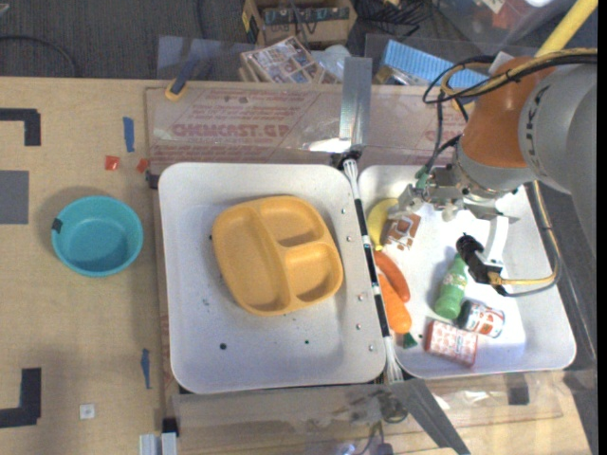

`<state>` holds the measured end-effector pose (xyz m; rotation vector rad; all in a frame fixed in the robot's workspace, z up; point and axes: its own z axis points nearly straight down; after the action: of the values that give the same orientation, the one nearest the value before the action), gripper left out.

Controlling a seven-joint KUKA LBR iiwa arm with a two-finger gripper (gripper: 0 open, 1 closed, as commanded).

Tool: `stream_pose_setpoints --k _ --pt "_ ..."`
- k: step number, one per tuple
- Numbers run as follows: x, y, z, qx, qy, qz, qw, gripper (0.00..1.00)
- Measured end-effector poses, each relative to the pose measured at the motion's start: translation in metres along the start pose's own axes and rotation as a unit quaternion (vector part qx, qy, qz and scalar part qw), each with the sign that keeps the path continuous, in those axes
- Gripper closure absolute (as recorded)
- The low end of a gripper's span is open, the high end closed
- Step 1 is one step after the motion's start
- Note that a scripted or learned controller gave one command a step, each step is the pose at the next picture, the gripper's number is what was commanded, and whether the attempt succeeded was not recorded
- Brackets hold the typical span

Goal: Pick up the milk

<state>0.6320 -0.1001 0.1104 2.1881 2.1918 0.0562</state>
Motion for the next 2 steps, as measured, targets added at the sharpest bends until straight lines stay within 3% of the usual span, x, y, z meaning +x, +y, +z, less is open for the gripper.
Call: stream_pose_setpoints --k 1,2 --pt "0.0032 -0.0261 -0.0014 -0.001 0.000 0.007 1.0000 0.00" --pt "0.0050 -0.0327 -0.0018 -0.001 -0.001 -0.021 0.9998 0.00"
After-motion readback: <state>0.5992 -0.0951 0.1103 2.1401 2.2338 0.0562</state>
